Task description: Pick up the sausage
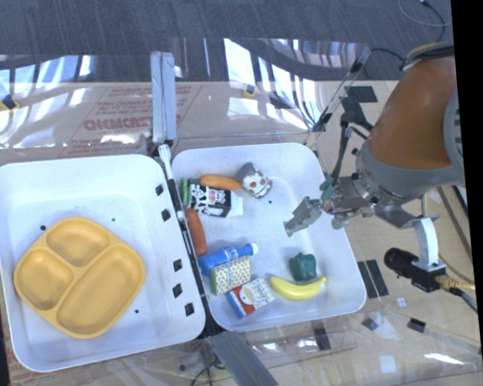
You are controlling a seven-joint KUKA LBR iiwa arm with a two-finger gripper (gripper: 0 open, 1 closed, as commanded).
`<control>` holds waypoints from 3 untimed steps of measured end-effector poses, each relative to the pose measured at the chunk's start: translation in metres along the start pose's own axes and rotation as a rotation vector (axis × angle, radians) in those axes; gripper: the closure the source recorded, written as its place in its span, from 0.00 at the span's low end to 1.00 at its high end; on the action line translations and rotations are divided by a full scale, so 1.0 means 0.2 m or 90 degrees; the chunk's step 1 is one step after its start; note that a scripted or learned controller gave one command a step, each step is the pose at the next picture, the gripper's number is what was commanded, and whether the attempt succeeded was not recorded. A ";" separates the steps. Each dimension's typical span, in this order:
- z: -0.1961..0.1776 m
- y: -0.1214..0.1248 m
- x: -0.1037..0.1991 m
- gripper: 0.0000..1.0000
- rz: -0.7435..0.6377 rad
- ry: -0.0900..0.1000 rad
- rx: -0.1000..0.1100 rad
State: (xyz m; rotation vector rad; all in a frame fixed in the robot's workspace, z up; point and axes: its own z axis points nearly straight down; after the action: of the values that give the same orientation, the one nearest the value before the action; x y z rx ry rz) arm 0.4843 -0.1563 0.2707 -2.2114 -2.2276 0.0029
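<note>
Claw (301,217) over right bin (338,293) — sausage (196,230) well apart

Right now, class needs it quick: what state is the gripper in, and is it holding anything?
Gripper: over the right bin, nothing visibly held; open or shut cannot be told. Sausage lies by the bin's left wall.

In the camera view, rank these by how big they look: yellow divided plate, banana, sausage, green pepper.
Largest to smallest as they appear:
1. yellow divided plate, by far the largest
2. banana and sausage, too close to rank; the sausage lies against the bin wall
3. green pepper, smallest
</note>
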 end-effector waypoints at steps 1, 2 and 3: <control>0.63 0.43 0.24 0.00 -0.006 0.000 0.001; 0.39 0.64 0.75 0.00 0.159 0.000 0.000; 0.40 0.59 0.61 0.00 0.130 0.000 0.002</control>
State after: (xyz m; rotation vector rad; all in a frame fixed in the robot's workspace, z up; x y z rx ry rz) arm 0.6018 -0.0334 0.1905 -2.4243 -1.9897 0.0074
